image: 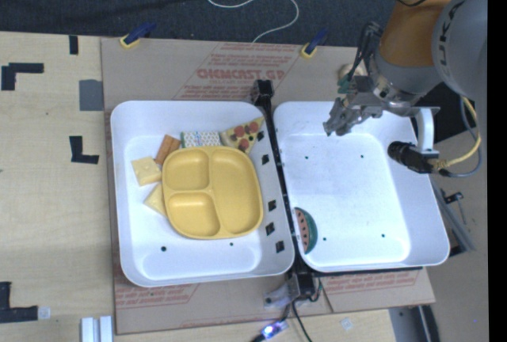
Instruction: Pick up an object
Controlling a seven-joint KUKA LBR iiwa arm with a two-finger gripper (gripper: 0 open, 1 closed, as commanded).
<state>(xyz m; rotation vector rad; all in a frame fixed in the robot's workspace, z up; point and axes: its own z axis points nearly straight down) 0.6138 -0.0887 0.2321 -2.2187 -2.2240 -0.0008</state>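
Camera view: fingers [339, 123], spread unclear, well apart from watermelon slice [305, 229] near right bin's [412, 249] front-left corner.

Two bins side by side on the desk [47, 198]. Left bin [135, 253]: divided plate [212, 191] in the middle, small food pieces [230, 136] behind it and at its left. Right bin [412, 241]: watermelon slice [305, 228] at the near-left wall. End effector [339, 120] over the right bin's far edge.
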